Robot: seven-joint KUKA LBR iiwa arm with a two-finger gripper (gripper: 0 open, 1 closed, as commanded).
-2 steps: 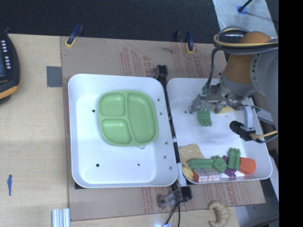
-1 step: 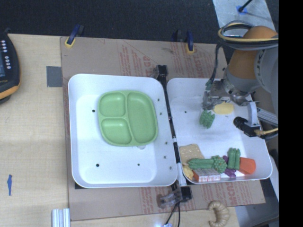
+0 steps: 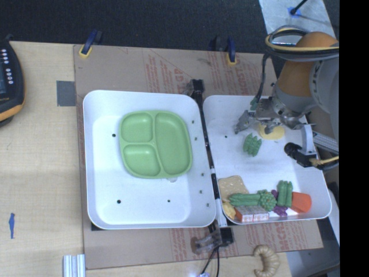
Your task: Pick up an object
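- The gripper (image 3: 253,122) hangs over the upper part of the right bin (image 3: 228,154), at the end of the grey arm (image 3: 300,79) that reaches in from the right
- Whether it is spread, pressed together or pinching something cannot be told: the metal parts at its tip blur into one dark cluster
- No object is visibly lifted or carried, so, judging by how things lie, the pick is not yet made
- The nearest candidate is a small green knobbly toy (image 3: 252,145), lying on the bin floor just below the gripper, apart from it as far as the view shows
- A pale yellow piece (image 3: 272,132) lies just beside the gripper's right side, partly hidden under the wrist; its shape is unclear
- The remaining objects crowd the lower edge of the same bin: a tan cracker-like slab (image 3: 232,186), a green stalk-like vegetable (image 3: 252,199), a darker green vegetable (image 3: 284,192), an orange piece (image 3: 301,201) and a small pink-and-white block (image 3: 252,215)
- The left bin (image 3: 104,166) holds a green divided plate (image 3: 155,143), well apart from the gripper
- What is left, as I judge it: descend onto one object, most likely the knobbly toy, close on it and raise it off the floor — nearly the whole task
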